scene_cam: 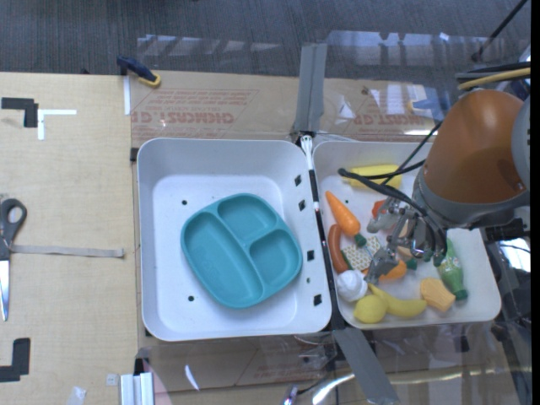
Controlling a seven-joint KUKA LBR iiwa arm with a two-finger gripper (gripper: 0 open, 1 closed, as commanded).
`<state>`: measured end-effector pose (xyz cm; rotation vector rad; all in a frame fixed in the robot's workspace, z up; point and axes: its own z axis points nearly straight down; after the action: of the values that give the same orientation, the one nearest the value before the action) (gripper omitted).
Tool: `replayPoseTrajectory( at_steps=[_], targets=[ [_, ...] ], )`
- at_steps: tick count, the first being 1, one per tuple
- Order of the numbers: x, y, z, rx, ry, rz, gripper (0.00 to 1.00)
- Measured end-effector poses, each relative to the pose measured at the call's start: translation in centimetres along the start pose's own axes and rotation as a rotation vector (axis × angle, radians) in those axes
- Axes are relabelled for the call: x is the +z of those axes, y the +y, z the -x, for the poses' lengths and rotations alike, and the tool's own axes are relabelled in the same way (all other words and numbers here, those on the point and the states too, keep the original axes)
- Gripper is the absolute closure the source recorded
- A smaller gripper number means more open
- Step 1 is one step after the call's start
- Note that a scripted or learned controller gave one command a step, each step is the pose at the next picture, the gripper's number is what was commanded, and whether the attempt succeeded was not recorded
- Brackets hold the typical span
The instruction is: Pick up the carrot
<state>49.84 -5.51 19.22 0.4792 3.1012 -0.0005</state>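
left bin (156, 251): teal tray (241, 250) | right bin (481, 310): carrot (342, 213) at far left, lying free, toy food around it | gripper (393, 256) low over mid-bin, right of and nearer than carrot; jaw state cannot be told

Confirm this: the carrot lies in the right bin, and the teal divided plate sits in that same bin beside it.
Wrong about the plate. The camera view shows the carrot in the right bin, but the teal divided plate sits in the left bin, by itself.
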Motion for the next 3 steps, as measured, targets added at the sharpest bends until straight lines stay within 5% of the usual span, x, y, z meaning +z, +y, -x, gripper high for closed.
replayPoseTrajectory(
  at_steps=[1,2,3],
  targets=[
    [9.0,-2.9,3.9,0.11,0.001,-0.001,0.0],
    [9.4,-5.3,0.5,0.356,-0.025,0.008,0.0],
    [8.6,-5.2,0.4,0.351,-0.021,0.007,1.0]
  ],
)
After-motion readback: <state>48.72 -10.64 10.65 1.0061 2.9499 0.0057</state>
